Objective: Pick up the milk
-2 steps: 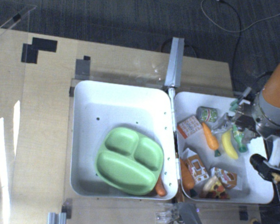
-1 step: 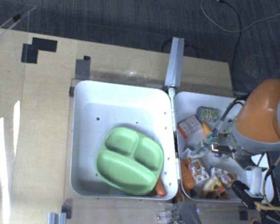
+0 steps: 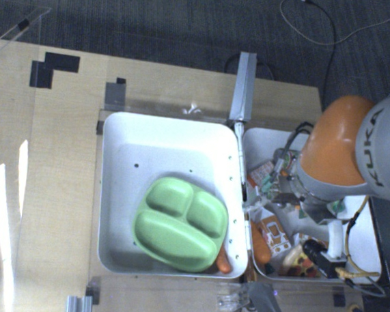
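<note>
In the right bin (image 3: 371, 251), a small brown-and-white printed carton (image 3: 274, 236) lies flat near the left wall; it may be the milk, but I cannot tell for sure. The grey arm with its orange band (image 3: 333, 148) hangs over this bin and hides much of it. My gripper (image 3: 271, 191) points down-left just above the carton, close to the wall between the bins. Nothing shows held in it.
A red-and-white packet (image 3: 261, 172) lies behind the gripper. An orange piece (image 3: 259, 245) and several small items (image 3: 296, 261) crowd the right bin's front. The left bin (image 3: 134, 146) holds a green divided plate (image 3: 180, 223) with a small orange thing (image 3: 223, 263) at its edge.
</note>
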### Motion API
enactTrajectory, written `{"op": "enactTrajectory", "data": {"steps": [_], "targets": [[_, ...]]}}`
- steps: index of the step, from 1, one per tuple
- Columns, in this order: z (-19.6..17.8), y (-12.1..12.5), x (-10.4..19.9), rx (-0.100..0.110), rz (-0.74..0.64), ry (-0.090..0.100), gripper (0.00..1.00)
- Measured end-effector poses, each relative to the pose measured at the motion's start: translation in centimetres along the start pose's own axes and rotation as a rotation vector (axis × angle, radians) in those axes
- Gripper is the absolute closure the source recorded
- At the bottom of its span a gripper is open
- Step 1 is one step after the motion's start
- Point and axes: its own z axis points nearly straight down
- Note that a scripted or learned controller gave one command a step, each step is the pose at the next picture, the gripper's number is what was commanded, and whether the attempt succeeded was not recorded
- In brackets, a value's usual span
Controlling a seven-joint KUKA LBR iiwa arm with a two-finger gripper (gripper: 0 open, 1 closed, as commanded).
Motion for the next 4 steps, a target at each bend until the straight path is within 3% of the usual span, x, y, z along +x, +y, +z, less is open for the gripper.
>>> {"op": "enactTrajectory", "data": {"steps": [1, 2, 3, 4], "targets": [[0.1, -2.0, -0.6, 0.002, -0.105, 0.0, 0.0], [0.0, -2.0, -0.6, 0.001, -0.104, 0.0, 0.0], [7.4, -2.8, -8.4, 0.004, -0.068, 0.0, 0.0], [6.1, 0.4, -11.1, -0.001, 0.026, -0.001, 0.0]]}}
